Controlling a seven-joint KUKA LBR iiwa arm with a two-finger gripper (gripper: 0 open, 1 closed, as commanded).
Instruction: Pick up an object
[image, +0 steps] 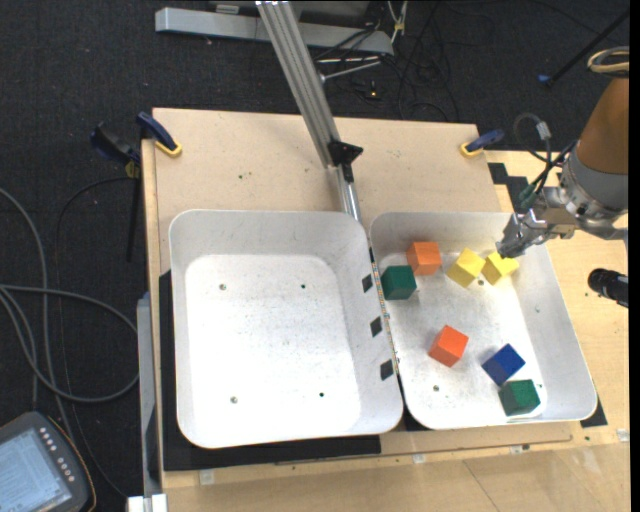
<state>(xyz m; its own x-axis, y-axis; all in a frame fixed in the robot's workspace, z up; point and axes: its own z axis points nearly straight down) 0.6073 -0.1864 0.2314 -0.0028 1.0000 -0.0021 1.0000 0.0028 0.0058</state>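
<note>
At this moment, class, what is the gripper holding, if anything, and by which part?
It cannot be told. The gripper sits right at the top of a yellow block in the right bin, but the view is too small to show a grasp.

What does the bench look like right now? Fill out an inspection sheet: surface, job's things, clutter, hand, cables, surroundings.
Surface: wooden bench bearing two white bins side by side; left bin, right bin.
Job's things: seven blocks in the right bin: orange block, green block, yellow block, second yellow block, second orange block, blue block, second green block.
Clutter: nothing seen.
Hand: hand low over the right bin's far corner, right at the second yellow block; grip cannot be judged.
Cables: cables lie on the dark floor left of the bench.
Surroundings: clamps at the bench's far corners; metal pole slanting down between the bins.
</note>
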